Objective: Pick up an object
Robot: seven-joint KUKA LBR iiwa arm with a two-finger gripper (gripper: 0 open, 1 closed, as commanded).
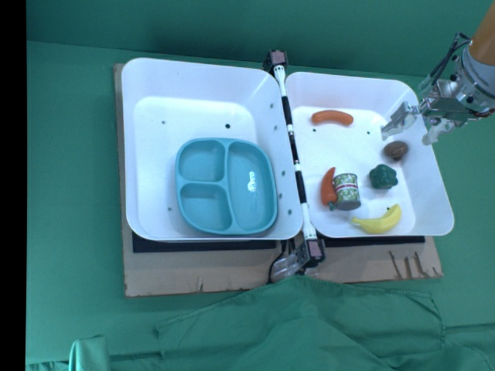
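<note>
— Brown lump (396, 150) at the right bin's (433, 199) two o'clock: why there?
— Loose, apart from the broccoli (383, 176), so easily reached. Gripper (414, 125) hovers just above, fingers spread wide, holding nothing.

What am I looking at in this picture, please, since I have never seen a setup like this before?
This is one camera fixed above a bench, looking down at a slant. The grey machine entering from the right is a robot arm; its two-finger gripper hovers over the right bin with its fingers apart, holding nothing. Its job is to pick up an object. That bin contains toy food: a sausage, a brown round piece, a broccoli, a carrot, a small can and a banana. The left bin holds a teal divided plate.
</note>
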